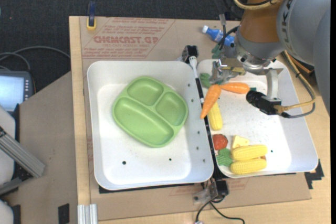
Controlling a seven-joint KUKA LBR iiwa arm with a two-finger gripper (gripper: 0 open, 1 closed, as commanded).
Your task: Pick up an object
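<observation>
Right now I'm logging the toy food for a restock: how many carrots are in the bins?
2, both in the right bin: one carrot slants along its left wall, the other lies just right of it, under the arm. More may be hidden beneath the arm.

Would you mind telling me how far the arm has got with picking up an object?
Nothing looks lifted yet. The toy food, including two orange plastic carrots and the yellow plastic corn cobs, lies in the right white bin. In hand: the grey arm's gripper is down at that bin's far end, near the carrots; whether it grips anything is not clear. Left: grasp and raise one item. The green divided plate sits in the left bin.
</observation>
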